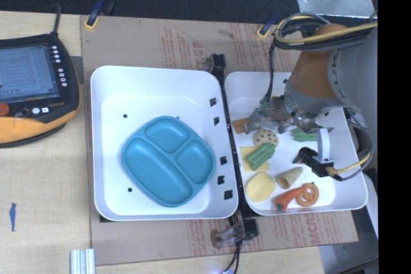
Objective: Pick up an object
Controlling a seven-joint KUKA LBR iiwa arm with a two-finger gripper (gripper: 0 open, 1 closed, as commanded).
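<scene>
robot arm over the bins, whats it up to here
The grey arm reaches from the right over the right bin, its gripper low among toy foods: a green piece, a yellow piece, a carrot. Nothing is visibly lifted. The left bin holds a blue divided plate.

The brown mat (192,42) under the bins carries faint red print — too blurred to read.
</scene>
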